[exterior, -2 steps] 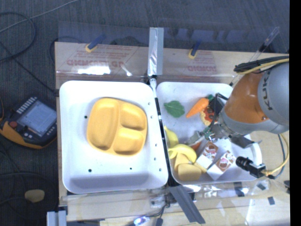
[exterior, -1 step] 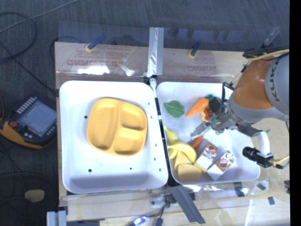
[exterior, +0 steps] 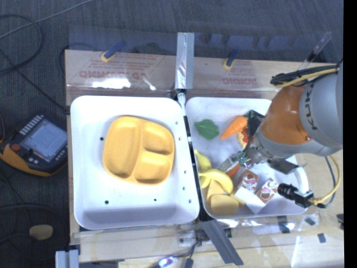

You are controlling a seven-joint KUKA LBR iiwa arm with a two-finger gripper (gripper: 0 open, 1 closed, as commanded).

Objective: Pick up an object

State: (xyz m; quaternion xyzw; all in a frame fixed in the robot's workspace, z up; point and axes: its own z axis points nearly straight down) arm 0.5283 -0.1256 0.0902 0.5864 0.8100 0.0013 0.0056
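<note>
Arm reaching down into the right bin among the small objects.

The jaws [exterior: 241, 159] sit low in the right bin [exterior: 223, 106]; whether they are wide or closed cannot be told. Around them lie a carrot [exterior: 233, 127], a green leaf [exterior: 207, 129], yellow bananas [exterior: 215, 178] and a white carton [exterior: 254, 191]. The left bin [exterior: 89, 205] holds a yellow divided tray [exterior: 138, 148].

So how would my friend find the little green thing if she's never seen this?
Start at the right-hand shallow white bin, the one the grey and orange robot arm reaches into. Look in its upper left part, close to the wall it shares with the other bin. There lies a small flat green leaf-shaped piece, alone on bare white floor, the only green thing among orange and yellow items.
</note>
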